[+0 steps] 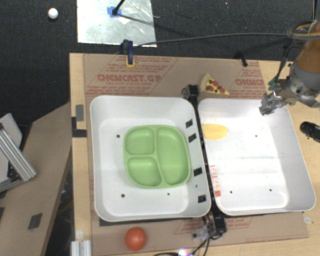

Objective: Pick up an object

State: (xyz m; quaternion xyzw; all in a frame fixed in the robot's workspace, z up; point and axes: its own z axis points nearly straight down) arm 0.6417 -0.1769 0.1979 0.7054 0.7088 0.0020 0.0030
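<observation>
left bin (104, 159): green divided plate (157, 156) | right bin (288, 159): flat yellow oval piece (215, 131) | pincer (268, 105): grip state unclear

Bright overhead light, right bin (288, 159) overexposed (glare); image soft.

Tray (157, 156) in L bin (104, 116); disc (215, 131) in R bin (288, 159).

You're looking at two smooth white plastic bins (104, 143); the left one holds a matt pale-green plastic divided tray (156, 156). Beneath the bins lies rough brown printed cardboard (149, 76); beyond it, a crinkled shiny foil-like sheet (114, 15).
</observation>
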